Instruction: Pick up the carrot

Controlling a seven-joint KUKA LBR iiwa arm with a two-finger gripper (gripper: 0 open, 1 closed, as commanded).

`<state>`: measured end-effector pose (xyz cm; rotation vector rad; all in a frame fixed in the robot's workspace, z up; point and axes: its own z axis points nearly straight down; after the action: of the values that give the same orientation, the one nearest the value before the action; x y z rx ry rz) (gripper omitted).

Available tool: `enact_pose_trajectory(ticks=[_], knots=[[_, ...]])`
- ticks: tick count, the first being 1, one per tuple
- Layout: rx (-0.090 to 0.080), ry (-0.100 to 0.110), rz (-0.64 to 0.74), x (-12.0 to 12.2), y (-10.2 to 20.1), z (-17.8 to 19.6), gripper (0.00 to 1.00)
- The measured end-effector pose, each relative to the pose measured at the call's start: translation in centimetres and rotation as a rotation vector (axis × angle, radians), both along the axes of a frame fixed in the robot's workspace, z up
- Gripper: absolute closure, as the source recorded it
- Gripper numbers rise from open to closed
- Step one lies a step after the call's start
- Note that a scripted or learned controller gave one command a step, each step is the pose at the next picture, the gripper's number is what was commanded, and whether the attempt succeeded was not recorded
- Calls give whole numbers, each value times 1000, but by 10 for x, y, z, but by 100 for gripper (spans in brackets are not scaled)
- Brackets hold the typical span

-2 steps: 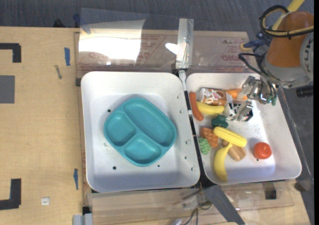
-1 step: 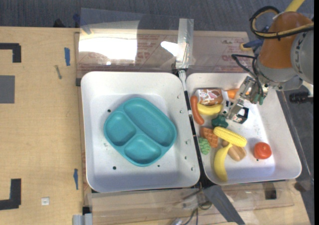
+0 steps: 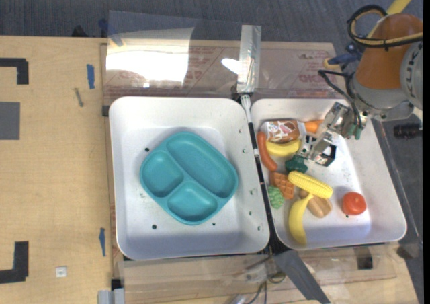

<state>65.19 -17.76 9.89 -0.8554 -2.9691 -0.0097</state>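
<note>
Your claw (image 3: pixel 321 142) is hanging low in the right bin (image 3: pixel 383 181), over the toy food pile. You cannot tell how wide it is open. The carrot (image 3: pixel 267 153) is lying at the claw's nine o'clock, along the bin's left wall, touching nothing of the claw.

You find no text you can read here; faint reddish print runs across the clear sheet (image 3: pixel 201 67) behind the bins, too blurred to make out; the packet (image 3: pixel 281 129) in the right bin (image 3: pixel 376 222) shows no legible label either.
</note>
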Motion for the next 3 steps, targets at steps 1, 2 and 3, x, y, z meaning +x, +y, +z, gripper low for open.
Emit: enact_pose_trajectory(ticks=[1, 2, 3], knots=[[-23, -2, -127, 0, 13, 0, 0], [-27, -6, -76, 0, 12, 0, 0], [-17, -3, -111, 2, 10, 0, 0]])
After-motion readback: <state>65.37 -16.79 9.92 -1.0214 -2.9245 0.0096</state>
